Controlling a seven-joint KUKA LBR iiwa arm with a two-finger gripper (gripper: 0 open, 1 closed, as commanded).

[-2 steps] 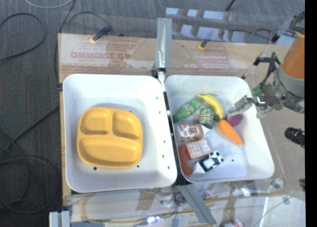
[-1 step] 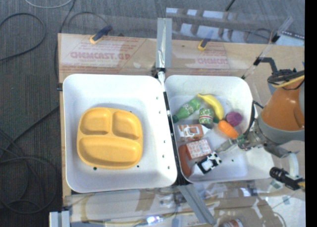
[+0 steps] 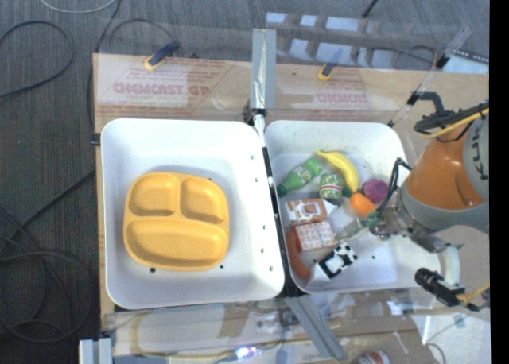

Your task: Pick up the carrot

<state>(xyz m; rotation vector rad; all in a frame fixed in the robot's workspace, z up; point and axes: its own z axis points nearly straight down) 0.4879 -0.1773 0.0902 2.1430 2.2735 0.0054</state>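
A yellow divided tray (image 3: 176,220) lies in the left bin (image 3: 119,148). In the right bin (image 3: 374,136), the orange carrot (image 3: 293,263) lies along the left wall near the front, beside a red-and-white box (image 3: 313,235). Farther right sit a banana (image 3: 340,167) and an orange ball (image 3: 363,203). The pincer (image 3: 374,226) hovers low there; whether it is clenched I cannot tell.

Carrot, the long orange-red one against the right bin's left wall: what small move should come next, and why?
Probably lift a little and move the gripper toward the view's left. It sits low near the round orange toy fruit, well apart from the long orange-red carrot. A black-and-white toy lies between them, so a low path could knock it.
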